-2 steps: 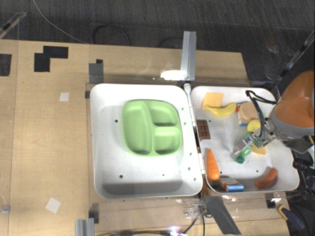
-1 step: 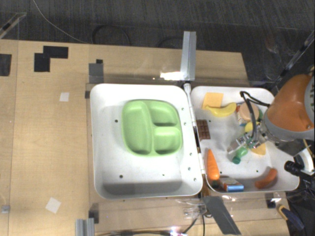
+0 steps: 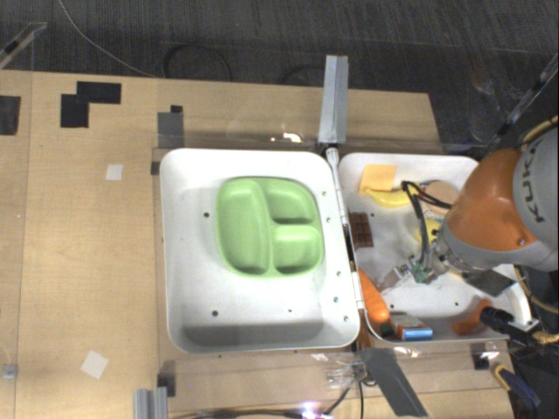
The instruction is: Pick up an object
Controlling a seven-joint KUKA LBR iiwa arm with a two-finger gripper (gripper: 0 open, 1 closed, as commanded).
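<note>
Near edge of right bin: an orange carrot-like piece [image 3: 375, 299] is seen leaning against the left wall, with a small blue item [image 3: 417, 332] and an orange-red item [image 3: 466, 323] lying by the front wall.
Right bin [image 3: 454, 160]: a shallow white tub, set just beside the left bin, the two walls touching.
Arm [image 3: 502, 212]: it is seen reaching in from the right, its orange band hanging over the right bin's middle.
Gripper [image 3: 414, 271]: it is held low over the right bin's floor, near its centre; whether the fingers are spread or pressed together cannot be told, and nothing is seen between them.
Back of right bin: a yellow flat piece [image 3: 378, 179] and a yellow banana-like shape [image 3: 390, 199] are found together.
Left wall of right bin: a small brown block [image 3: 361, 230] is placed there.
Left bin [image 3: 188, 234]: a green divided tray [image 3: 267, 225] is laid at its centre.
</note>
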